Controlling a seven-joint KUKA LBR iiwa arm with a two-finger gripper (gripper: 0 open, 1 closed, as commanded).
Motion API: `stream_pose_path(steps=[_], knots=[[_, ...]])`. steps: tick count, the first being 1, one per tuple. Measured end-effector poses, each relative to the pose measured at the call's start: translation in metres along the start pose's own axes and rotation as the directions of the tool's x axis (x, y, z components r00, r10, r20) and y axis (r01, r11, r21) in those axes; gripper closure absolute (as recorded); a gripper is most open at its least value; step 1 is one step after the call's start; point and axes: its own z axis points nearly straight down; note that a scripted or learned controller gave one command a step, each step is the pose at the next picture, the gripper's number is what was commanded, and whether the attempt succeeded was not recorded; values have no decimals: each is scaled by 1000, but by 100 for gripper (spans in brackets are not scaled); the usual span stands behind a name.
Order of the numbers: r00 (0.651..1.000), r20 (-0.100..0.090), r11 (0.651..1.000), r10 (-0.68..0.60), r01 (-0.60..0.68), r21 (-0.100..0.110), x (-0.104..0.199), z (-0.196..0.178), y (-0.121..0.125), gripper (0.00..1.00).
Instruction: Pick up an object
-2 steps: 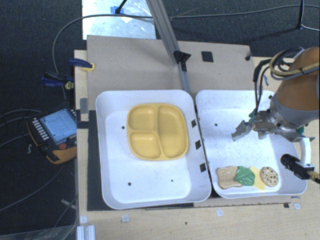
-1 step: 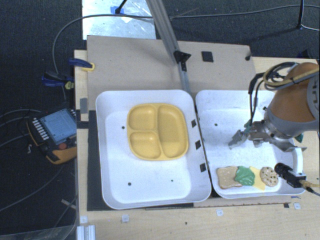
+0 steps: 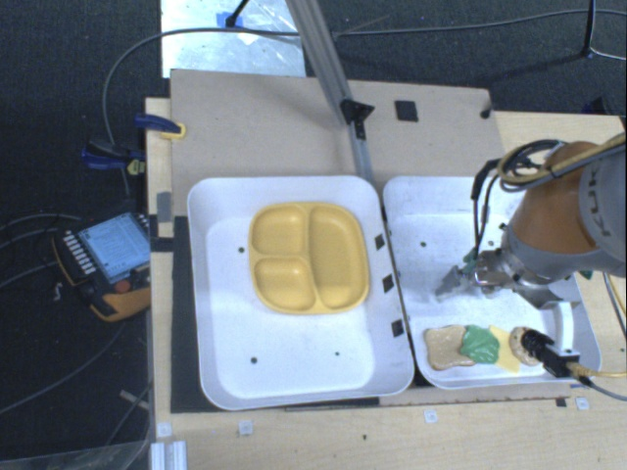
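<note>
Task status: pick not done, by my judgement. No object seen held.

Pincer [image 3: 458,280] low inside right bin [image 3: 421,209], mid-floor, arm entering from right. Fingers' state: cannot tell; blurred, part hidden by wrist.

Candidate objects: small cluster at right bin's near edge: tan piece [image 3: 446,346], green piece [image 3: 481,344] touching it, yellow piece [image 3: 507,351] beyond. All resting on bin floor, near pincer on its near side, apart from it.

Left bin [image 3: 211,360] holds yellow divided plate [image 3: 310,257], well apart from pincer.

Remaining: approach, grip, lift.

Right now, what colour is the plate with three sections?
Yellow: the plate, seen in the camera view.
</note>
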Motion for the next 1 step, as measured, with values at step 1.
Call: stream_pose_path(steps=[1], knots=[[1000, 1, 1000, 0, 0, -6, 0, 18, 2, 0]])
